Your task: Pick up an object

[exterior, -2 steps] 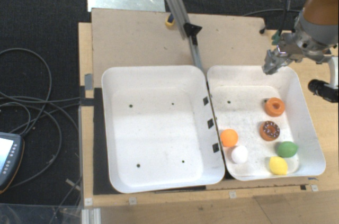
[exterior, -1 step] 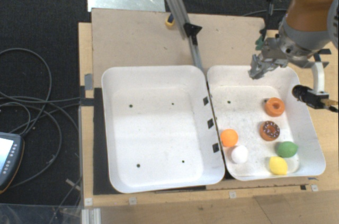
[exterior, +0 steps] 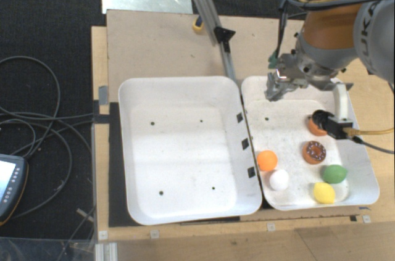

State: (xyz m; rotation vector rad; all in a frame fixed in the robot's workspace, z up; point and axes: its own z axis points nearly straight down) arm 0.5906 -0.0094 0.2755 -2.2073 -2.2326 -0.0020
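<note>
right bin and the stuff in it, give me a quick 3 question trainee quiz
1. True or false: the orange ball lies in the right bin.
2. Which lies nearest the view's bottom edge? A) white ball B) yellow lemon C) brown donut
3. Fill in: the gripper hangs over the ____ bin.

Key: 1 true; 2 B; 3 right.
</note>
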